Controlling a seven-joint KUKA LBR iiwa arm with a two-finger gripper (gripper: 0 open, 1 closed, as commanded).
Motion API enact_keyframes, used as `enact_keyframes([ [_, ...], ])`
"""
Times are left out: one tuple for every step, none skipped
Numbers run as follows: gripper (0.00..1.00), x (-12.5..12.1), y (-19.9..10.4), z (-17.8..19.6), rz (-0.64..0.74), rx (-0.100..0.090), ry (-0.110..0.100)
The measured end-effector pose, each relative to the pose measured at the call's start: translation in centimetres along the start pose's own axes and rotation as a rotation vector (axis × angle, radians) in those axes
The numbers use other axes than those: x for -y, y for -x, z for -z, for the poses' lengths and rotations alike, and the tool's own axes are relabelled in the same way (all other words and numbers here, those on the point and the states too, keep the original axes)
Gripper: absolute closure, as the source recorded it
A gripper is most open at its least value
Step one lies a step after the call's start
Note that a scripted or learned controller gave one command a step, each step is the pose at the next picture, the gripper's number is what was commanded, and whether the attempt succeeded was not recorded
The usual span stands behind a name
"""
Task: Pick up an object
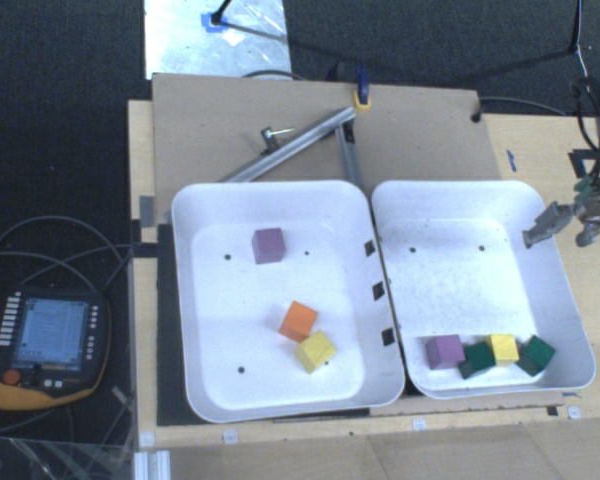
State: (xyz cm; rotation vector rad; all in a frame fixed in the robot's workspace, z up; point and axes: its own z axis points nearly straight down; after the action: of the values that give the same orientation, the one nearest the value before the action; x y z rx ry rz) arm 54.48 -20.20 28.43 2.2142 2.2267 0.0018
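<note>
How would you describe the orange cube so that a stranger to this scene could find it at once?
Start at the left white bin. Near its middle lies the orange cube, touching a yellow cube at its lower right, with a purple cube apart above. It is the one orange block in either bin.

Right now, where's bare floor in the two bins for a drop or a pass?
Right white bin: its whole far and middle floor is bare; crowded only along the near wall, where the purple cube, two dark green cubes and a yellow cube line up. Left white bin: bare patches left of the purple block and along the near-left corner; orange cube and yellow block touch mid-floor.
</note>
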Motion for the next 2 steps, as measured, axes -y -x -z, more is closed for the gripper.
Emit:
enact_keyframes([
  [0.0,0.0,0.0,0.0,0.0,0.0,0.0],
  [0.0,-0.7,-0.7,-5.6,-0.001,-0.001,-0.004],
])
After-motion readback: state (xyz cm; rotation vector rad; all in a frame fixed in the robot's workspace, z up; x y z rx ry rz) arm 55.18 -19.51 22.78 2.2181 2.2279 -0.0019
